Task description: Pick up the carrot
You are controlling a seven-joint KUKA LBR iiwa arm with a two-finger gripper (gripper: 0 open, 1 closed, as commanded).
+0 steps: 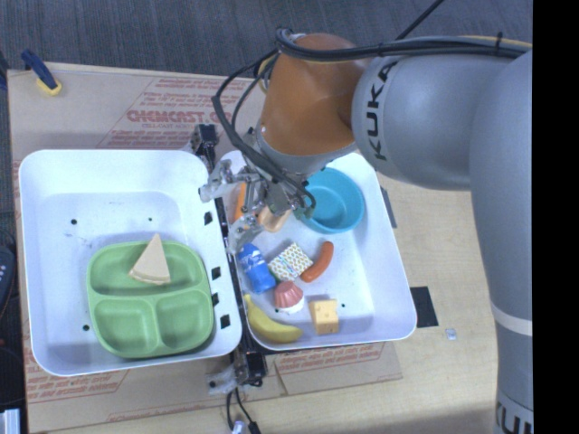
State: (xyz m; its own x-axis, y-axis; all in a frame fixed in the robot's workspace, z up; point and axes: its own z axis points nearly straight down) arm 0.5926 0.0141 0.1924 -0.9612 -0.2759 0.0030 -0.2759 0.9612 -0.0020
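The carrot (238, 203) appears as a thin orange strip along the left wall of the right bin (391, 269), mostly hidden by the gripper. My gripper (260, 204) hangs low over that spot, under the orange wrist band, directly over or beside the carrot. A small tan-orange piece (272, 218) sits at the gripper's tip; I cannot tell whether it is part of the carrot or whether anything is held.
The right bin also holds a blue bowl (336, 202), a blue bottle (255, 269), a checkered cracker (291, 261), a red sausage (317, 262), a cupcake (289, 297), a cheese cube (325, 316) and a banana (271, 329). In the left bin, a green divided plate (181, 319) bears a tan wedge (152, 262).
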